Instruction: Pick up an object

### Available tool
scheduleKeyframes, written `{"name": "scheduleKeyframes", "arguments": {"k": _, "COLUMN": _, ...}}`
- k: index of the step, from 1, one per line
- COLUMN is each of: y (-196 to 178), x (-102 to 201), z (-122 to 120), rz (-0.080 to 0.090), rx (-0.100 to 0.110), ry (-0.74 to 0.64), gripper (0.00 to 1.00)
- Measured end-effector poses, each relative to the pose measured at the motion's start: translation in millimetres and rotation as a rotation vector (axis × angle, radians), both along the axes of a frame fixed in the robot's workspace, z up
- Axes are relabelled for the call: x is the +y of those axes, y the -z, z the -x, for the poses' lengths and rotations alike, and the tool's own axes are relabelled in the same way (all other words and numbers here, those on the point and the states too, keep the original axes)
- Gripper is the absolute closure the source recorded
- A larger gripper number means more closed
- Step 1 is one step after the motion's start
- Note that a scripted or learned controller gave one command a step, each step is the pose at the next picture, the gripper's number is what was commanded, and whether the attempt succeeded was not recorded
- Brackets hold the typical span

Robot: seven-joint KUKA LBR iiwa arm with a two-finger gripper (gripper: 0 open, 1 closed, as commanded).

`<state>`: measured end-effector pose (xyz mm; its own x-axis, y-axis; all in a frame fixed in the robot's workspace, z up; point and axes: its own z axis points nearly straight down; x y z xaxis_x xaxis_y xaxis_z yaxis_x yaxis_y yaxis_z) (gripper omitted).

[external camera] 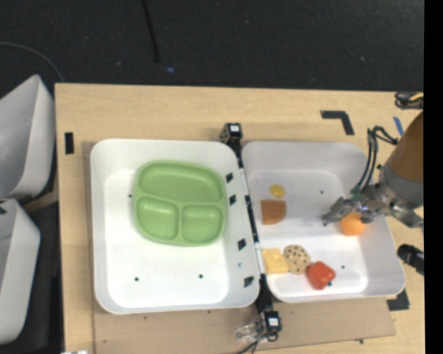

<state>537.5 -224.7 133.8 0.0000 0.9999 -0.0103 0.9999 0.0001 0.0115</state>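
So the gripper is down at the right side of the right bin, and honestly I can't tell how it's set from this angle, it's just a grey blur at the wrist. Right beside it, looks like touching, sits a small orange ball, which I'd guess is the pick here, though nothing shows it actually being held. To do this well I'd get centred over the ball first, since round stuff loves to squirt sideways, and the bin wall is close on that side. Further out there's a brown block with a little yellow piece above it, then a cookie, a yellow cracker and a red pepper along the near edge. The left bin holds a green divided plate.
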Motion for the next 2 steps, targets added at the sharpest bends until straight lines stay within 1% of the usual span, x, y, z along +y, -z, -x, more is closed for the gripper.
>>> {"name": "scheduleKeyframes", "arguments": {"k": 1, "y": 34, "x": -1, "z": 0, "rz": -0.009, "rx": 0.013, "ry": 0.004, "gripper": 0.0}}
{"name": "scheduleKeyframes", "arguments": {"k": 2, "y": 22, "x": -2, "z": -1, "rz": -0.008, "rx": 0.008, "ry": 0.006, "gripper": 1.0}}
